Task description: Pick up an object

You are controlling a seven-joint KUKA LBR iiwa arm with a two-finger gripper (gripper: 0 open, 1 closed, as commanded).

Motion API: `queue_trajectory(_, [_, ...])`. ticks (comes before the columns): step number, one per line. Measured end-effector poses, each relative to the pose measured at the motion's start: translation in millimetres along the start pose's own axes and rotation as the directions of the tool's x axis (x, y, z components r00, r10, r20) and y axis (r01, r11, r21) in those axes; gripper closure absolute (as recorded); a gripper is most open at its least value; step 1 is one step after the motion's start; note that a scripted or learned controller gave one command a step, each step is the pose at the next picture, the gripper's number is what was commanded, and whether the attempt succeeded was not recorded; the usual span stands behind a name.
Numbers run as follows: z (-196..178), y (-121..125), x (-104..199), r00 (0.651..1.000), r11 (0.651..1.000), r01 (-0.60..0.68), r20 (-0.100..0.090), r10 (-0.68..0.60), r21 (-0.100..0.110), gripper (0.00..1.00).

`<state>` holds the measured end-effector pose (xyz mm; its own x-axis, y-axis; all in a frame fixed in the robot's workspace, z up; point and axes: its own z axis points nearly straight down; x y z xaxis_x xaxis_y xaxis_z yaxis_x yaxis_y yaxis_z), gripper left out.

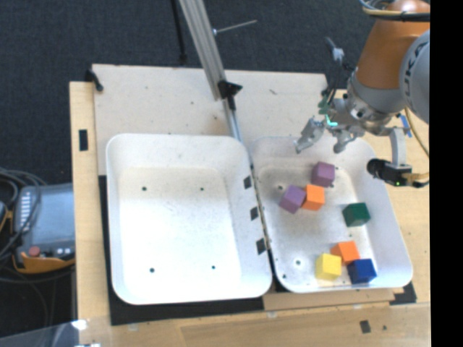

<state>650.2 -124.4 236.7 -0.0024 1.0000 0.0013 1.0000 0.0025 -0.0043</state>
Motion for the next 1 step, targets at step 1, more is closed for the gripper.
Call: queue_trajectory(1, [-2.8, 0.8, -0.2, 1.0, 1.0, 0.002, 0.002, -0.002, -0.004, 0.0])
